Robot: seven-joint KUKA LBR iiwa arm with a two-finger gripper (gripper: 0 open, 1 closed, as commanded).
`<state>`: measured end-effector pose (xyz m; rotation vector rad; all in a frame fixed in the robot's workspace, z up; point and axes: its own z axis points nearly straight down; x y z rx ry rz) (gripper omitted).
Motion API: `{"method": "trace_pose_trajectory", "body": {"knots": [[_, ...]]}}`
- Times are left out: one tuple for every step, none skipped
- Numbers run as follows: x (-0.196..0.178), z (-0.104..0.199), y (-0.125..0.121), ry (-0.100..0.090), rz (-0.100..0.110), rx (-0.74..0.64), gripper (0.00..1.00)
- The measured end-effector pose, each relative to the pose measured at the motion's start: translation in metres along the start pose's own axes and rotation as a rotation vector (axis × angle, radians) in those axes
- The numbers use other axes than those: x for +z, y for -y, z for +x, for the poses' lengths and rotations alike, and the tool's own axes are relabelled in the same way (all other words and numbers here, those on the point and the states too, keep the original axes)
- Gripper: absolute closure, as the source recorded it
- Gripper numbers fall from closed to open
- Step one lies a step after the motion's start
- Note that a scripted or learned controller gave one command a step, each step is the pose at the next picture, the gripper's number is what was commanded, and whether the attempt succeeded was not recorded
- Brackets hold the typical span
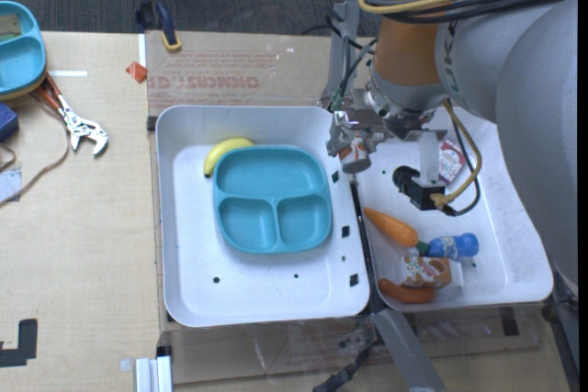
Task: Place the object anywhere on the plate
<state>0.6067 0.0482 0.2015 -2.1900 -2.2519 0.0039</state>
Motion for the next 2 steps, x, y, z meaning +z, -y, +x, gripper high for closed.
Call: {"method": "trace_pose_trajectory", "body": {"knots": [[0.0361,0.0895,-0.0224,0.0,0.0,-0.132,1.0],[0.0359,0.0892,-0.0226,0.001,0.0,-0.132,0.0]]}}
